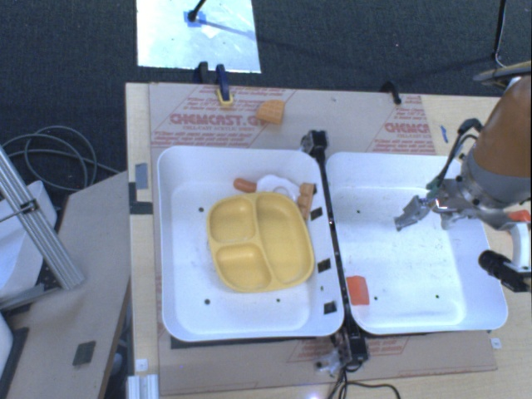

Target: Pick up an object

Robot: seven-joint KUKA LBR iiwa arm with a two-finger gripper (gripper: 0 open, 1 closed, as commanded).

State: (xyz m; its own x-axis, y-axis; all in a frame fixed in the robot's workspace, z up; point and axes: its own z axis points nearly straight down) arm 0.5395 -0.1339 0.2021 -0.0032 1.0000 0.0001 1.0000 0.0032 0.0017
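At the far left of the frame a grey side table (pixel 83 248) sits beside loops of dark cable (pixel 50 160) on the dark floor, with a slanted metal rail (pixel 33 227) crossing it. Further right, the surface (pixel 208 110) carries a cardboard sheet printed in red, and near the upper middle of the frame a small orange block (pixel 270 111) lies on that cardboard, just above the left bin (pixel 179 223). Above it on the floor lies a shiny silver sheet (pixel 198 23). Inside the left bin a yellow divided tray (pixel 259 241) with three compartments rests near the centre; just above it lie a small orange sausage-shaped piece (pixel 244 185) and a white round item (pixel 274 186) partly hidden by the tray's upper edge, and a tan block (pixel 306 199) stands near the bin's right wall. Right of the black divider, the right bin (pixel 391 306) holds an orange-red block (pixel 357 289) near its lower left corner, touching or almost touching the bin's left wall. At the middle right of the frame the grey arm with its orange band (pixel 507 131) reaches in, and the gripper (pixel 409 215) hangs over the right bin's upper middle, well apart from the orange-red block. Its fingers point left, and nothing is seen between them; whether they are spread or closed cannot be told from this angle.
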